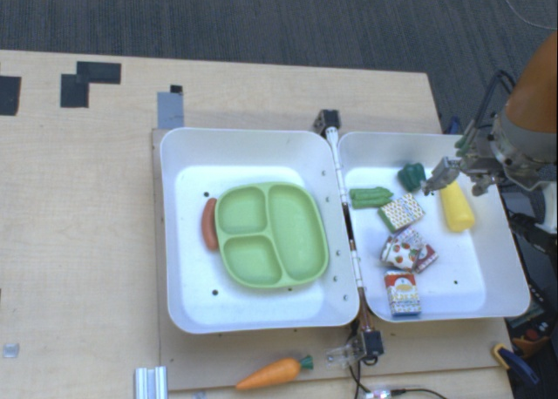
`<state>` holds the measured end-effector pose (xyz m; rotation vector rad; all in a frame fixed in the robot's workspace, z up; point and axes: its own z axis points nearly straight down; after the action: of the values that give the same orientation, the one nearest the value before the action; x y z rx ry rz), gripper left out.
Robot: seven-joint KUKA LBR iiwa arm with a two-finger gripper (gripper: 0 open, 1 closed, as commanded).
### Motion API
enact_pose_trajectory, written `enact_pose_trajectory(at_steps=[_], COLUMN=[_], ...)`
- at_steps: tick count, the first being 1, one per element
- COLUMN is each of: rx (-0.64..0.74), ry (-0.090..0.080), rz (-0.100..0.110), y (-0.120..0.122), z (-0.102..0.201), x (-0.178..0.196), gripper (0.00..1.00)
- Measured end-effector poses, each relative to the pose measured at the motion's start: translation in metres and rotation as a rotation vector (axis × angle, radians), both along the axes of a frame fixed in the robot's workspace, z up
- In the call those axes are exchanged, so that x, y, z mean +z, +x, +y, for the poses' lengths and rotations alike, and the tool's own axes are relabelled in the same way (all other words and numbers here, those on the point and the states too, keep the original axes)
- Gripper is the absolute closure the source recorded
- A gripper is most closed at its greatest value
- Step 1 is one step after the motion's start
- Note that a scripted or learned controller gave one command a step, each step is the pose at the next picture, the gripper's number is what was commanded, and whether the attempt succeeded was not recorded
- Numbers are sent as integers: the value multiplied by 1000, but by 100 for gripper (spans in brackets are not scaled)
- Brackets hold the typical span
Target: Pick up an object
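Hand (459, 175) hovers over the right bin (488, 297), up near its far edge, fingers spread apart and nothing between them. Just under it lies a yellow object (457, 207), tilted; a dark green piece (411, 176) sits right beside the hand's left finger. Further out, a green pod shape (370, 197), a patterned packet (401, 212), a red-and-white packet (408, 253) and a small carton (403, 292) are scattered across the bin floor. Over in the left bin (187, 297), a green divided plate (270, 234) with a sausage (209, 223) alongside. A carrot (272, 373) rests on the bench (78, 249).
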<state>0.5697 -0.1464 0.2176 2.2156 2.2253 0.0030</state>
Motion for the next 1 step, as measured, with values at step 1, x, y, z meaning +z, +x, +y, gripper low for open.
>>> enact_pose_trajectory(at_steps=[1], rx=[-4], ry=[-3], rz=[-10], y=[3], z=[8], x=[-119], gripper=[0])
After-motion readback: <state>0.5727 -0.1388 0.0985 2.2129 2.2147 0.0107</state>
